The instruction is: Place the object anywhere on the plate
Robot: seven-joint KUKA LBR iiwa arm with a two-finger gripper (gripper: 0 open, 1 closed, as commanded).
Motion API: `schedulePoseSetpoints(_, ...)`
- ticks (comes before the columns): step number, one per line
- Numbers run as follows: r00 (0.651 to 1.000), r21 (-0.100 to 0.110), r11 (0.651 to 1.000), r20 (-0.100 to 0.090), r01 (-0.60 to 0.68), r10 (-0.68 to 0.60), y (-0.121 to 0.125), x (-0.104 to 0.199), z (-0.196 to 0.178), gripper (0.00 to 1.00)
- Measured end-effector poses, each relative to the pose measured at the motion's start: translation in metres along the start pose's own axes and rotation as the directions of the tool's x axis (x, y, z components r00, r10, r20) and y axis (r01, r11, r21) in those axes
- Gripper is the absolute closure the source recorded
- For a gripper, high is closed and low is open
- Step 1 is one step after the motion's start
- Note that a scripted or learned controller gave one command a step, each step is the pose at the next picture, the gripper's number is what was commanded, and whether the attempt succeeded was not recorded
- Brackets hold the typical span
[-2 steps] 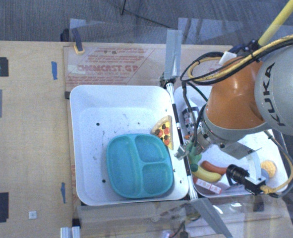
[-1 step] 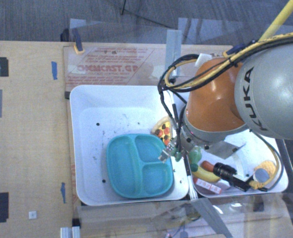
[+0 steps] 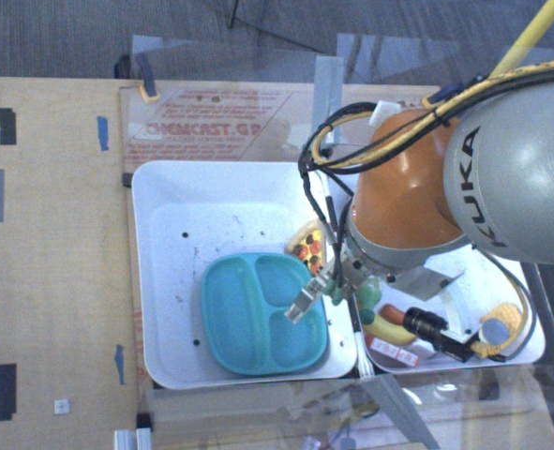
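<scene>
The fingers (image 3: 306, 303) hang over the blue plate's (image 3: 248, 331) right edge; I cannot tell if they are open or holding anything. The plate lies in the left white bin (image 3: 164, 214) on the wooden desk (image 3: 52, 251).

The plate (image 3: 258, 317) looks like smooth teal plastic with a soft sheen. The left bin (image 3: 164, 251) is white plastic, speckled with dark marks. The surface (image 3: 52, 251) is pale matt wood. The arm (image 3: 511, 176) is glossy grey, with a shiny orange band (image 3: 403, 190).
</scene>
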State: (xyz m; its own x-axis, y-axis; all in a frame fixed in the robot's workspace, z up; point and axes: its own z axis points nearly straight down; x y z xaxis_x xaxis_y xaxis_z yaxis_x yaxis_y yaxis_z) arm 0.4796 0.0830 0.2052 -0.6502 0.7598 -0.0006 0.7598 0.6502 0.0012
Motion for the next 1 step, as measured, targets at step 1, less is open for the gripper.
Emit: schedulePoseSetpoints(1,1.0,0.0,1.0,0.0,0.0,0.0,0.0,0.0,0.0,0.0)
